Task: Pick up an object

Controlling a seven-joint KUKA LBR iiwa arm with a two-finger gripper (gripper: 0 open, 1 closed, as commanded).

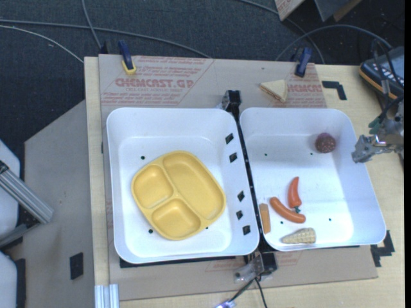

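The right white bin (343, 194) holds a dark red ball (325, 143) near its far right corner. Toward the bin's front lie a red-orange pepper (294, 191), an orange sausage (287, 210), a small orange stick (264, 217) and a pale yellow corn piece (299, 237). My gripper (366, 148) hangs at the bin's right rim, just right of the dark red ball and apart from it. Nothing shows in its grasp.
The left white bin (119, 172) holds a yellow divided plate (178, 194). A sandwich wedge (275, 90) lies on the board behind the bins. Blue clamps (127, 56) (302, 61) stand at the board's far edge. Cables run across the dark floor.
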